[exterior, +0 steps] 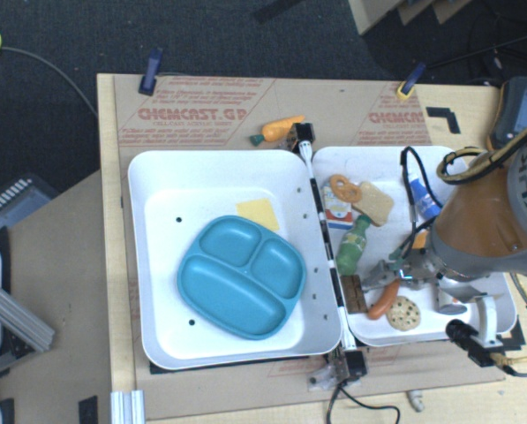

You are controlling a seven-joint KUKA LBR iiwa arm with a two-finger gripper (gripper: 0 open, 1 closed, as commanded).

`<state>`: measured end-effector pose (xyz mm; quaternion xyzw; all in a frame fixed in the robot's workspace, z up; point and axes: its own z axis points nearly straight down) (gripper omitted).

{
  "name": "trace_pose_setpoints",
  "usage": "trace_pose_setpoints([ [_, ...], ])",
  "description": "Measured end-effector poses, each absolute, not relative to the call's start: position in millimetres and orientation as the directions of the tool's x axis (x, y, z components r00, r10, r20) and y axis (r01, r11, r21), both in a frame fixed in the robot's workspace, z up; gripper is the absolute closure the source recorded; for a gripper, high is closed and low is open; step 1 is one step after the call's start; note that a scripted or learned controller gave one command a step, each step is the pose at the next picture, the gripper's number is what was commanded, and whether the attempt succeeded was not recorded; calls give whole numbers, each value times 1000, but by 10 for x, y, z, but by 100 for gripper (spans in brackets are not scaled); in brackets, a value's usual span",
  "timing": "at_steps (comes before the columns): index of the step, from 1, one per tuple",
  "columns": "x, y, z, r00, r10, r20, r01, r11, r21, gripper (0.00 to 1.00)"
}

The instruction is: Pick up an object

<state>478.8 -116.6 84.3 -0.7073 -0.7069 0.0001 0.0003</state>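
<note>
Bench [201,113]: a brown board printed with red lettering, carrying both of my white bins side by side.
Left bin [157,184]: the larger-looking one from this slant, shallow and white.
My arm [484,228]: coming in from the right, low over the right bin, orange band showing above the wrist and cables looping over it.
Right bin [378,159]: white, touching the left bin along the middle divider; most of its right half is hidden beneath my arm.
Blue tray [241,275]: a three-compartment plate lying flat in the left bin, toward the near side.
Yellow card [259,212]: a flat pale-yellow piece just behind the blue tray, its near edge tucked against it.
Green bottle [352,243]: lying tilted in the right bin near the divider.
Tan block [376,202]: behind the bottle, beside a pretzel [342,186].
Brown bar [352,293]: along the divider at the near end of the right bin.
Cookie [403,313]: round, speckled, near the front wall, just beside an orange sausage [384,300].
My claw [395,272]: low over the sausage and the cookie, right of the bottle; I cannot tell whether it is spread or pressed together, nor whether it touches anything.
</note>
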Motion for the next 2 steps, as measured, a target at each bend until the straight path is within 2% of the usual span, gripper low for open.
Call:
trace_pose_setpoints([
  [1, 4789, -1165, 939, 2, 1000, 0, 1000, -2, 1, 100],
  [2, 5343, -392, 1851, -2, 1000, 1, 1000, 2, 2, 100],
])
